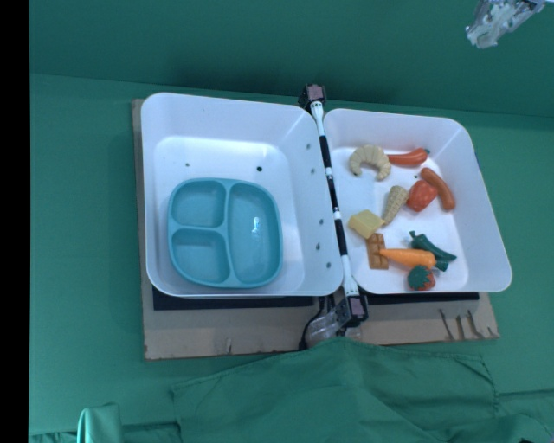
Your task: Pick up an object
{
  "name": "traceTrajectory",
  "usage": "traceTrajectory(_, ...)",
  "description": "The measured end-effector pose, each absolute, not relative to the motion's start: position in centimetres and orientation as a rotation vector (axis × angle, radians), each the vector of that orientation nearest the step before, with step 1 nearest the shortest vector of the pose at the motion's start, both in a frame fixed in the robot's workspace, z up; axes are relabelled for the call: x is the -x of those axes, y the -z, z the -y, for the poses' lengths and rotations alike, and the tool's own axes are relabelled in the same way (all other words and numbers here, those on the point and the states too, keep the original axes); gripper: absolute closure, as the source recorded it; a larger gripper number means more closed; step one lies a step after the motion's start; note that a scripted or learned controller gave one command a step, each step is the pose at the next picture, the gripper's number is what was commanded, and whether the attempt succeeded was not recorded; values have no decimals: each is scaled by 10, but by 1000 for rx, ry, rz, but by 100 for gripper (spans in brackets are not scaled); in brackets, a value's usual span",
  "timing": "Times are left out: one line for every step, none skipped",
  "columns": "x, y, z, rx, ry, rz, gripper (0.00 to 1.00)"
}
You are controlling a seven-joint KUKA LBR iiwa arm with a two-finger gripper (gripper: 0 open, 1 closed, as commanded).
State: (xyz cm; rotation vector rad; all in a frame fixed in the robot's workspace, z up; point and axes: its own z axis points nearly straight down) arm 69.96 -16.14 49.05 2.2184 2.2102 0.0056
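Gripper: the pale two-finger gripper (500, 19) sits at the upper right corner of the frame, above the green backdrop and well apart from both bins; whether its jaws are open or closed cannot be told, and nothing shows between them.
Left bin: the shallow white plastic bin (173, 121) at left-centre holds a teal plastic plate with three compartments (225, 232), lying flat toward the bin's lower left.
Right bin: the shallow white plastic bin (480, 234) at right-centre holds the toy food.
Upper items: a tan toy croissant (370, 159) with a red toy chilli pepper (408, 157) just to its right.
Middle items: a pale yellow toy corn cob (395, 203), a red toy bell pepper (421, 195) and an orange-red toy sausage (438, 188) beside one another.
Lower items: a yellow toy cheese wedge (365, 224), an orange toy waffle piece (376, 252), an orange toy carrot (408, 257), a dark green toy vegetable (434, 250) and a red toy strawberry (421, 279).
Bench: green cloth (78, 216) covers the surface around a brown cardboard sheet (225, 342) under the bins.
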Motion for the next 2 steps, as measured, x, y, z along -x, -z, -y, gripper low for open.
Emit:
traceTrajectory(-699,-518,175,-2220,-4,-2208,100)
traceTrajectory(-699,-512,188,-2222,-1,-2210,100)
